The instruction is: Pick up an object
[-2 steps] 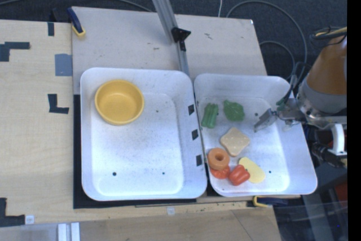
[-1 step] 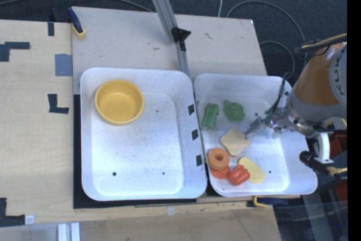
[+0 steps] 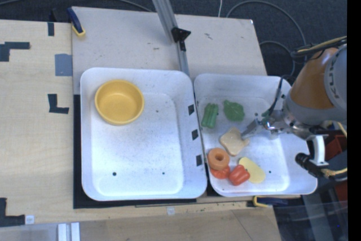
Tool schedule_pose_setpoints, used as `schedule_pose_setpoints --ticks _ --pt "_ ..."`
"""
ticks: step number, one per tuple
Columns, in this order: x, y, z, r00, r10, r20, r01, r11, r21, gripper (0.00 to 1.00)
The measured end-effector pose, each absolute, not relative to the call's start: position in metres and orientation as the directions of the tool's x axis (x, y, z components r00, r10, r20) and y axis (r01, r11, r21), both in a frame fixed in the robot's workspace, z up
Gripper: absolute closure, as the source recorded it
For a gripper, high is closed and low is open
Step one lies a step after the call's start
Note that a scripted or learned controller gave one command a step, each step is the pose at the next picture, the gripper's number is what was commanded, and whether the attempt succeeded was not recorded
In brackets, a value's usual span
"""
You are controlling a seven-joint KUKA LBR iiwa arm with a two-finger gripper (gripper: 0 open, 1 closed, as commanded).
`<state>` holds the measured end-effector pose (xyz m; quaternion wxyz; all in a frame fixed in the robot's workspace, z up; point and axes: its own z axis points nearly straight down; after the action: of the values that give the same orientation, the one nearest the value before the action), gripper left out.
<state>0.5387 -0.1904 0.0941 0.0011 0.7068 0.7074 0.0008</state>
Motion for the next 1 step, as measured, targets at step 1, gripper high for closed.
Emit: schedule_pose_setpoints --ticks 1 --pt "0.5399 -0.1897 0.105 -0.002 1.0 -0.001 1.0 0.002 0.006 1.0"
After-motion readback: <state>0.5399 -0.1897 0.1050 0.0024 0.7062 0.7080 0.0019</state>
